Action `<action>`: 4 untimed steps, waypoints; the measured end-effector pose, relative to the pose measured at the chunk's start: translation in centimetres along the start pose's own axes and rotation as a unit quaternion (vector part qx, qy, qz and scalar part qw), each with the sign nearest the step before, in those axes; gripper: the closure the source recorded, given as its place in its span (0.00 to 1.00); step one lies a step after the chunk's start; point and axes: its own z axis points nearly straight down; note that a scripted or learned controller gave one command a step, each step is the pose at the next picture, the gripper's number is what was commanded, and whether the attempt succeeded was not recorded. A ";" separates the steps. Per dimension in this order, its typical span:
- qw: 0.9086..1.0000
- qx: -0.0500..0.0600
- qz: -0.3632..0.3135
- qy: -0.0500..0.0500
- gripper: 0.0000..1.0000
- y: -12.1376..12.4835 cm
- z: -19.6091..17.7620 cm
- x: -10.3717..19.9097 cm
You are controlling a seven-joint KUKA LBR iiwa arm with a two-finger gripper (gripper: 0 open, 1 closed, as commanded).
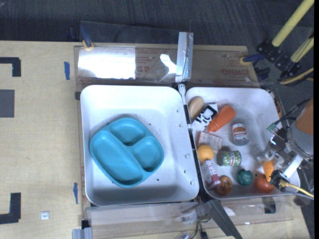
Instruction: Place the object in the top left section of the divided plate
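Hovering gripper [273, 169] touching small orange piece [268, 168].

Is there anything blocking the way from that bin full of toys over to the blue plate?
Only the bin walls where the two bins meet, between the toys and the blue divided plate. The plate's sections hold nothing, and the white floor around it is bare. The gripper is at the right bin's edge.

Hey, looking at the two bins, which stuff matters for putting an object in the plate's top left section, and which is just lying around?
Job:
- divided plate, left bin
- gripper, at the right bin's right edge

Lying about, right bin (object to move not evident):
- carrot
- small can
- green jar
- yellow fruit
- teal ball
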 end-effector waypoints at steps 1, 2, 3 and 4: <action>0.991 0.011 0.133 0.004 1.00 1.4 -0.6 1.4; 0.963 0.011 0.268 0.008 1.00 0.5 -1.8 0.4; 0.960 -0.008 0.281 0.002 1.00 1.4 -15.4 -1.4; 0.972 -0.007 0.236 -0.001 1.00 1.3 -22.9 -1.4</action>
